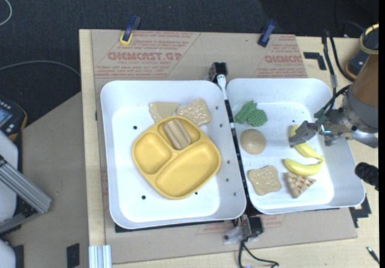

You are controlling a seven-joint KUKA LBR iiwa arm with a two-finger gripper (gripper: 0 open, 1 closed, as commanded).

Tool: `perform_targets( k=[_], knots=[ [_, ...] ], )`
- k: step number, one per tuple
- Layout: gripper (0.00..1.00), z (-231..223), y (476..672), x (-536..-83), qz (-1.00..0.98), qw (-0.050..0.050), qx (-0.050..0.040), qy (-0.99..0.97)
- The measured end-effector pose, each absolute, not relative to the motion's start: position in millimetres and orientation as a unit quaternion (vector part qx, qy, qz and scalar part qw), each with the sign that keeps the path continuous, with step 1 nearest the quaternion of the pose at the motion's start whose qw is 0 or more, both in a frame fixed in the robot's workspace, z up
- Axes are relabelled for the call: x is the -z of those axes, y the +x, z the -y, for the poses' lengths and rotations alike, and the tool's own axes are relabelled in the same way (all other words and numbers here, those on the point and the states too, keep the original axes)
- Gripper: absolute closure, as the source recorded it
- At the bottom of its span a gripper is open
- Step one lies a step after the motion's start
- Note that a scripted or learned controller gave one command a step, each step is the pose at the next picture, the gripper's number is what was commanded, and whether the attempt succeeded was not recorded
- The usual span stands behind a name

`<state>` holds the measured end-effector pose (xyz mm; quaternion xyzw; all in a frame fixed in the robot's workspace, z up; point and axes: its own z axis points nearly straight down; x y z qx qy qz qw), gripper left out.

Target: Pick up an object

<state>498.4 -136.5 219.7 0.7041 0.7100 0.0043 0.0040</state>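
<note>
My gripper (302, 132) hangs low over the right bin (280, 87), on its right side, at the upper end of a yellow banana (307, 151). A second banana (302, 167) lies just below that one. A pizza slice (299, 184) and a toast slice (264, 180) rest near the bin's front wall. A tan round bun (253, 141) and a green bunch (251, 114) lie left of the gripper, apart from it.
The left bin (117, 140) holds a yellow divided plate (180, 170) with a brown sausage (177, 133) in its upper compartment. Two bread pieces (194, 112) lie behind the plate. The arm's grey wrist (361, 110) stands over the right bin's right wall.
</note>
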Motion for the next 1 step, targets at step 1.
perform_targets(
  k=[1],
  knots=[
    [1.0,141.1,497.5,-223.1,-0.707,0.002,-0.001,0.707]
  ],
)
